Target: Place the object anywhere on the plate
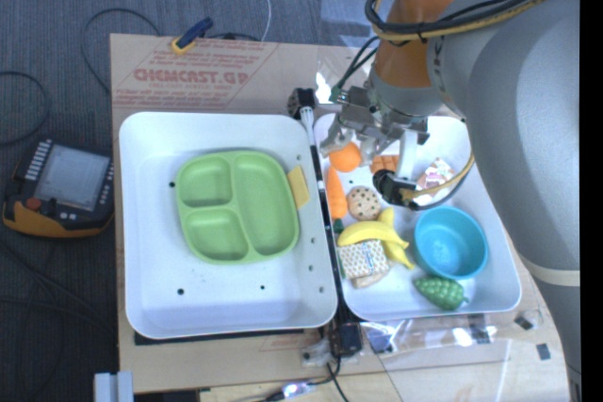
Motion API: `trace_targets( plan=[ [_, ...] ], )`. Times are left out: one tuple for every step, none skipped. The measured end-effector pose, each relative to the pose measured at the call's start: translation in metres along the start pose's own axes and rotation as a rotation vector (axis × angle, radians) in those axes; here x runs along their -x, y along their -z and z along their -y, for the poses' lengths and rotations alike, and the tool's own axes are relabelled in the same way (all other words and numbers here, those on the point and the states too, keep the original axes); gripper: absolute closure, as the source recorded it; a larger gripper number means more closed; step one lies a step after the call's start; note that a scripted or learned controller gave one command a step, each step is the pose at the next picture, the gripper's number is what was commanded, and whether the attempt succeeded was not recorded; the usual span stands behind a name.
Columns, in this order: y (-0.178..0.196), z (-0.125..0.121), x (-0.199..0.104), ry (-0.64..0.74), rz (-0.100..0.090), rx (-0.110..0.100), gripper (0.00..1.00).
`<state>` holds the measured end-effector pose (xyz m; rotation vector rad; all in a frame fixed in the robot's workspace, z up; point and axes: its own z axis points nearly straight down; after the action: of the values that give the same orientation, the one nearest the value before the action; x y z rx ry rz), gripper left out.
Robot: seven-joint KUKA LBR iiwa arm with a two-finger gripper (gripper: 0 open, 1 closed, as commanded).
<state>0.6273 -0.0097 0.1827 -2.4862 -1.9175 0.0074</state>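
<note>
My claw [363, 146] over the right bin [490, 287], grip unreadable. One plate [236, 205] leftward; one bowl [450, 242], one banana [377, 233], one cookie [362, 201] nearby.

The green plate [234, 205] looks like smooth, matt plastic, and the blue bowl [450, 242] like glossier plastic. Both white bins [141, 231] appear smooth plastic over a cardboard sheet [188, 75].

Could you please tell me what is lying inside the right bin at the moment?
The right bin holds a blue bowl, banana, cookie, carrot, orange ball and a green piece. The arm covers the bin's far end.
</note>
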Motion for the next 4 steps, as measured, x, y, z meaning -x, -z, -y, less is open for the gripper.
trace_targets(
  plan=[
    [0.0000,0.0000,0.0000,0.000,0.000,0.000,0.00],
    [0.0001,0.0000,0.0000,0.000,0.000,0.000,0.00],
    [0.0001,0.0000,0.0000,0.000,0.000,0.000,0.00],
    [0.0001,0.0000,0.0000,0.000,0.000,0.000,0.00]
  ],
)
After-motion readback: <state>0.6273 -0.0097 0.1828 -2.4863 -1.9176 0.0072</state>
